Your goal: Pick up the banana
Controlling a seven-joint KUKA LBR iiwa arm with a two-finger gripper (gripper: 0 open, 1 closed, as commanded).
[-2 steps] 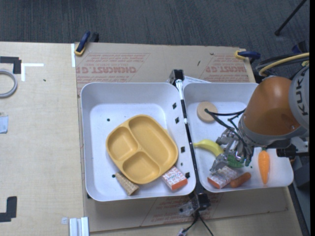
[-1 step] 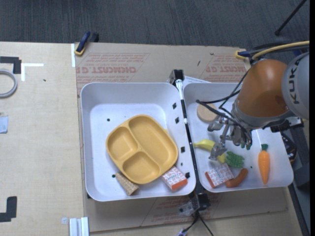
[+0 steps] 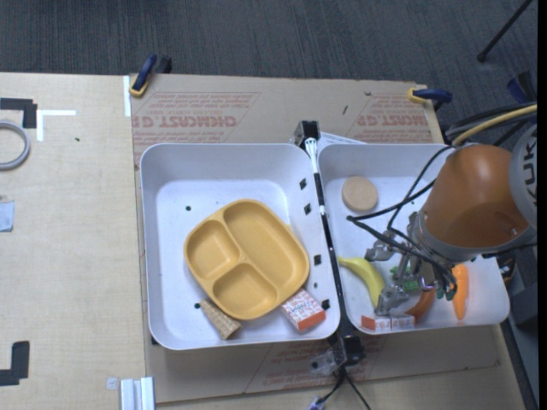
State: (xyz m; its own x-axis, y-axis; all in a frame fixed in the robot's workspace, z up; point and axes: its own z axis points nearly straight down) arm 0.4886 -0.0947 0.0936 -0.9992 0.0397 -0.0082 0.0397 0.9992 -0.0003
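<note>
A grey robot arm with an orange band hangs low over the right bin (image 3: 479,165), its gripper (image 3: 395,290) down near the front wall among a tangle of black cables. From where I stand, whether the tool is released or clenched cannot be told; wires and the arm's bulk hide its tips.

The banana (image 3: 366,277) lies on the floor of that same bin, just to the viewer's left of the gripper and very close to it, possibly touching at its lower end. Its long axis runs on a slant, from the upper end near the divider between the bins down toward the front wall, curving as it goes. Nothing shows it lifted or clasped; it looks to be resting flat.

The coming move, by my reading, hinges on that small sideways offset: the tool seems to need a short shift toward the divider and a turn to cross the fruit's narrow width.

An orange carrot (image 3: 461,291) lies on the gripper's far side, a round tan disc (image 3: 360,194) sits toward the back of the bin, and a small red-and-white packet (image 3: 386,322) rests by the front wall. In the left bin (image 3: 158,229), well apart, sits a yellow divided plate (image 3: 246,259).
</note>
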